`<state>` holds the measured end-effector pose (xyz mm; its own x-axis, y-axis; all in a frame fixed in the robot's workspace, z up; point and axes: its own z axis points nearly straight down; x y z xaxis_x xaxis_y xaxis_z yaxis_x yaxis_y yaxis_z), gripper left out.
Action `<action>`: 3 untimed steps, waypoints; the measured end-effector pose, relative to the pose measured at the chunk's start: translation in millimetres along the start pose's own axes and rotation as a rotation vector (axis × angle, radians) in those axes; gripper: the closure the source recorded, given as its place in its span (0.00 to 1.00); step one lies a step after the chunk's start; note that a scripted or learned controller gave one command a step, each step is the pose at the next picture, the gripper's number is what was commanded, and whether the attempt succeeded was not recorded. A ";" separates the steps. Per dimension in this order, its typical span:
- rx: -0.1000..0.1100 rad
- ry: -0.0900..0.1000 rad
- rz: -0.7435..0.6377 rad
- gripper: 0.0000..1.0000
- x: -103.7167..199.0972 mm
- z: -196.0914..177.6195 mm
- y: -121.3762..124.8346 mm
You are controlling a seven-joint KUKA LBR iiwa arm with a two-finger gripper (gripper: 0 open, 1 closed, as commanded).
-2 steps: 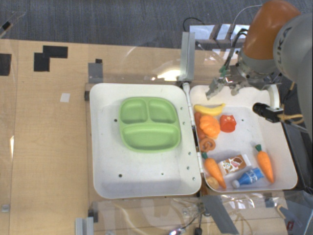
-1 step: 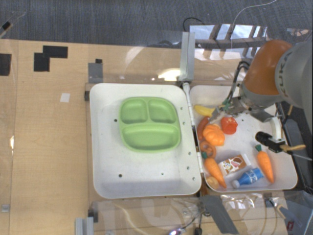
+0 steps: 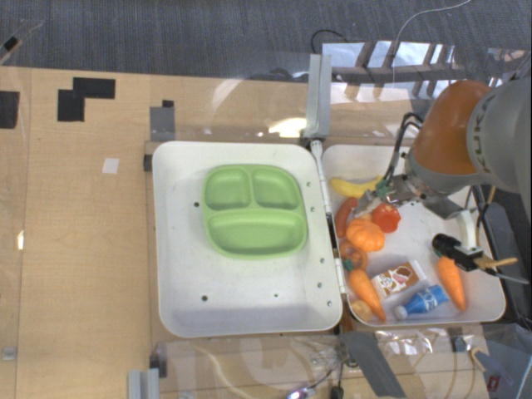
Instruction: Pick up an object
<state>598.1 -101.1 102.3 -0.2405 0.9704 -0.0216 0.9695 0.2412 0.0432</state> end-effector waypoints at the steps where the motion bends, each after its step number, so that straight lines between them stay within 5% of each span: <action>1: 0.028 0.018 -0.048 0.00 6.8 13.5 26.0; 2: 0.028 0.019 -0.268 0.00 -24.8 10.4 -37.3; 3: 0.020 0.014 -0.147 0.00 7.1 6.6 -91.9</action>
<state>507.6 -116.4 91.6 -0.3808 0.9246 -0.0121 0.9243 0.3810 0.0207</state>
